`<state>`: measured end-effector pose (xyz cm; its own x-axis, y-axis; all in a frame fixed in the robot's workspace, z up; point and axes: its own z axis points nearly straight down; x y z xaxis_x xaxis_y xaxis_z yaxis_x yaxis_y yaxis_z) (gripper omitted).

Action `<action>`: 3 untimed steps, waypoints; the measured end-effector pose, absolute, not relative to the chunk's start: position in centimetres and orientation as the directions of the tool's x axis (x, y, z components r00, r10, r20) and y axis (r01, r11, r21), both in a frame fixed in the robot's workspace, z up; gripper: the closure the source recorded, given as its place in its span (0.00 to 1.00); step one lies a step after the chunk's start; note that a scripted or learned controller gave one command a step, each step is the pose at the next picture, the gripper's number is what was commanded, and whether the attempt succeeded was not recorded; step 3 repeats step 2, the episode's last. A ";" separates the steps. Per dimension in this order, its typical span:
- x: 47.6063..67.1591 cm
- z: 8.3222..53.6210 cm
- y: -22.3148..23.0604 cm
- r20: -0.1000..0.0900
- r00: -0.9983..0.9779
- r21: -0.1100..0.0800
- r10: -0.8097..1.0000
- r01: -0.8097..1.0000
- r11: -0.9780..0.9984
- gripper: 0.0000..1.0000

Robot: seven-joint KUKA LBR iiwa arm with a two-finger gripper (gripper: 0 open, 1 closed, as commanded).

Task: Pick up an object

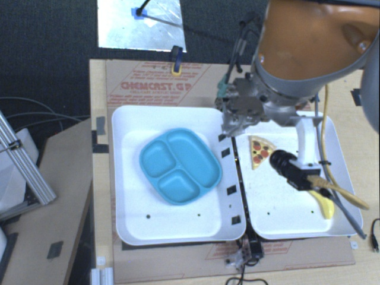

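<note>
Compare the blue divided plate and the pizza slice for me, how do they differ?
The blue divided plate is far larger than the pizza slice. The plate is a rounded rectangle, plain blue; the slice is a tan triangle with red spots. The plate lies in the view's left bin, the slice in the view's right bin. Both lie flat on a white bin floor.

Count, by kind:
- White bins: 2, namely left bin and right bin.
- Blue divided plate: 1, left of centre.
- Pizza slice: 1, right of centre.
- Yellow banana-like item: 1, lower right.
</note>
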<state>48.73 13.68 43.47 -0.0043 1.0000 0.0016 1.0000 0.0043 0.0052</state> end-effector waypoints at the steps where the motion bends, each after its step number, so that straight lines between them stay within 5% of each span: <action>1: 48.7 43.4 13.7 0.001 -0.004 0.005 1.000 1.000 0.004 0.00; 2: 48.8 44.6 13.7 0.002 -0.007 0.008 1.000 1.000 0.007 1.00; 3: 48.8 44.6 13.7 0.002 -0.007 0.008 1.000 1.000 0.007 1.00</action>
